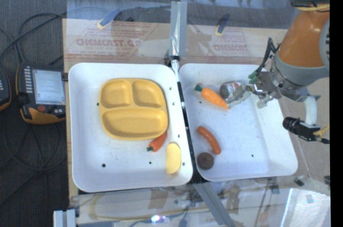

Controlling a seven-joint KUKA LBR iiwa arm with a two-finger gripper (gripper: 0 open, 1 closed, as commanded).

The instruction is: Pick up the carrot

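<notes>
Where carrot (214, 97) lies, sausage (209, 139) too.

Illumination is bright and even, from overhead. The two shallow white plastic bins (236, 159) appear near overexposed, with faint shadows. Overall sharpness is moderate; fine detail is soft.

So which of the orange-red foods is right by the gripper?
The carrot, green-topped, in the right bin's upper half, beside the gripper. The sausage lies lower; the red pepper is in the left bin.
</notes>
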